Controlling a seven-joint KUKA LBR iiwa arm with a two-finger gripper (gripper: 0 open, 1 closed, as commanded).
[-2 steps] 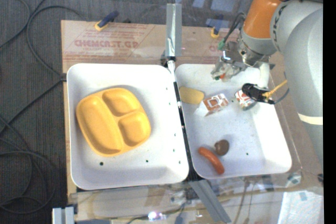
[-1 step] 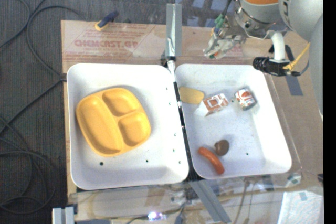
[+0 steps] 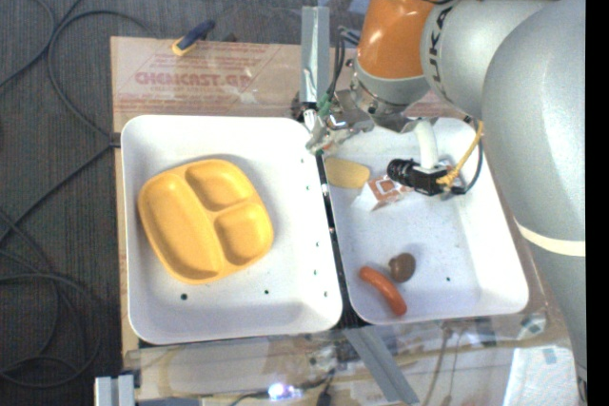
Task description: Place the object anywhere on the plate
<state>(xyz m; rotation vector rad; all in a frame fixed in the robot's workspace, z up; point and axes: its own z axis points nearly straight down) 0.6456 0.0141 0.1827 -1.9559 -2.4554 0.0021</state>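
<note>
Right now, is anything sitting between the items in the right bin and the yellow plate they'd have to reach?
Only the two bins' adjoining rims lie between them. The sausage, brown lump and tan piece sit in the right bin; the yellow plate lies alone in the left bin, compartments bare. The gripper hangs over the rims' far end.

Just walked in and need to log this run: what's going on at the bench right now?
A grey KUKA arm with an orange band reaches in over the seam between two white bins. Its gripper hangs near the top of that seam, with nothing visibly between its fingers. The yellow divided plate lies in the left bin with nothing on it. A sausage, a brown lump and a pale yellow wedge lie in the right bin.
</note>
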